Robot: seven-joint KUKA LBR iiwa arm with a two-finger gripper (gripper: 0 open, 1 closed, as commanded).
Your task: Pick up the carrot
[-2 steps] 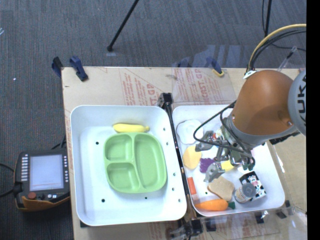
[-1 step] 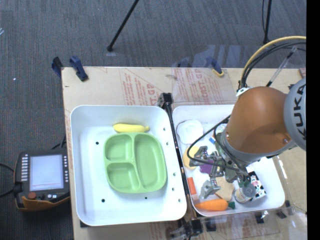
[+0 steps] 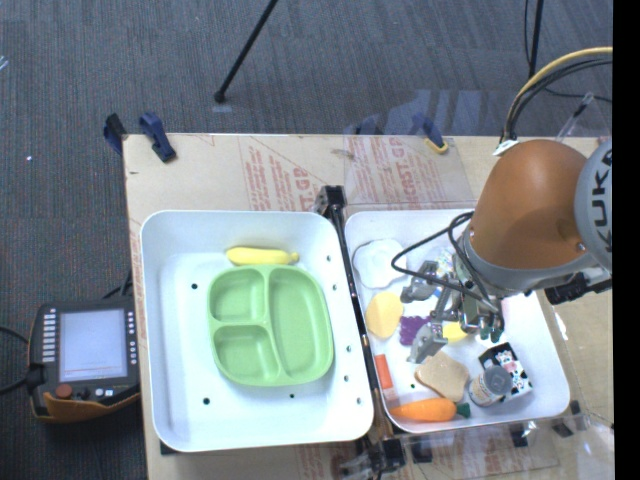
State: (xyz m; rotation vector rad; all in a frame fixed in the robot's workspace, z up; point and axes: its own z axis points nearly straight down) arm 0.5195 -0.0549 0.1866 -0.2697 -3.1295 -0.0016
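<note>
Gripper (image 3: 432,340) is hanging low over the middle of the right bin (image 3: 555,368), and honestly I can't make out how it's set or whether it's got anything, it's just a tangle of grey metal and cables from up here. It sits right over a purple thing (image 3: 411,328) and a yellow bit (image 3: 456,332), both partly covered by it, so I can't say what they are.

Carrot (image 3: 433,410) is lying flat along the near edge of that same bin, a little below the gripper and apart from it. Just above it there's a slice of bread (image 3: 444,375), and beside that a small can (image 3: 486,386) up against a black and white patterned item (image 3: 503,360) I can't identify. A thin orange-red stick (image 3: 382,371) lies by the bin's left wall.

Further up are a yellow lemon-looking piece (image 3: 383,314) and a white round thing (image 3: 377,259).

Big orange band of the arm (image 3: 528,218) blocks the bin's far right corner.

Left bin (image 3: 170,368) has a green divided plate (image 3: 270,325) with a banana (image 3: 262,256) just behind it.
</note>
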